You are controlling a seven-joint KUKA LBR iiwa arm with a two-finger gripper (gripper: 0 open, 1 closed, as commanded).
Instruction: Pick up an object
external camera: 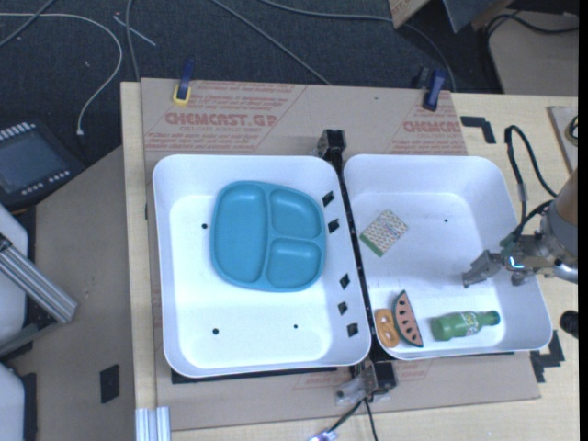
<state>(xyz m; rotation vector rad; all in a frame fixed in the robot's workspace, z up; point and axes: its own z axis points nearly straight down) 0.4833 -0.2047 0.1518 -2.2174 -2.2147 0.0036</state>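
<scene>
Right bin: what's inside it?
Right bin holds a patterned card, a watermelon slice toy, an orange piece, a green bottle. Gripper hangs inside too, hiding some floor.

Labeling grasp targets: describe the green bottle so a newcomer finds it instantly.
Look in the right bin, along its near wall. The green bottle lies on its side there, just right of a watermelon slice. It is the one solid green, cylinder-shaped item; the slice is flat and reddish, and the patterned card sits farther up.

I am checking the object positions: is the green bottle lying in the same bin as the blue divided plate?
No, the green bottle lies in the right bin, while the blue divided plate sits in the left bin.
</scene>
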